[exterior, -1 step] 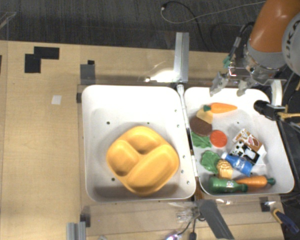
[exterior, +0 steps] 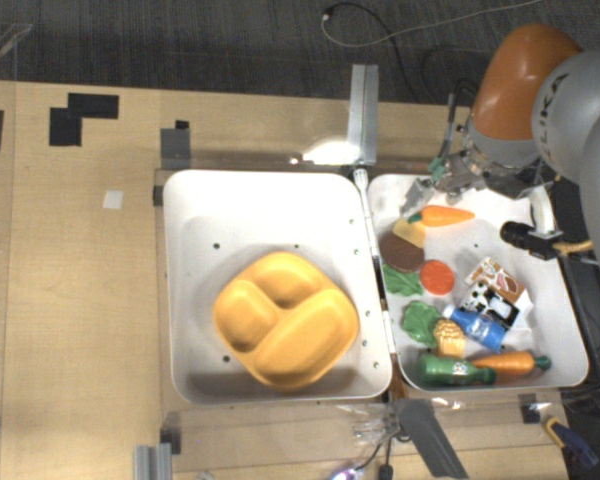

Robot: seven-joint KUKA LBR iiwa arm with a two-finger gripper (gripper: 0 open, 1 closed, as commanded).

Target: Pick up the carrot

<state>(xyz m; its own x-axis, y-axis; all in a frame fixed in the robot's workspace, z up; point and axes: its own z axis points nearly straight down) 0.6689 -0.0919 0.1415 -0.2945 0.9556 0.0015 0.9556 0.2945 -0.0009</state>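
Observation:
An orange carrot [exterior: 447, 216] lies across the back of the right bin [exterior: 570, 308], just above a yellow and brown toy food piece [exterior: 405, 246]. My gripper [exterior: 430, 184] hangs over the bin's back left part. It is right above the carrot's left end and very close to it. From this angle I cannot make out whether it touches the carrot. A second orange, carrot-like piece [exterior: 507, 363] lies at the bin's front edge.
The right bin also holds a red round piece [exterior: 438, 276], green leafy pieces [exterior: 418, 318], a green bottle [exterior: 450, 370], a blue item [exterior: 477, 328] and a black-and-white carton [exterior: 495, 290]. A yellow divided dish [exterior: 285, 318] sits in the left bin [exterior: 195, 268].

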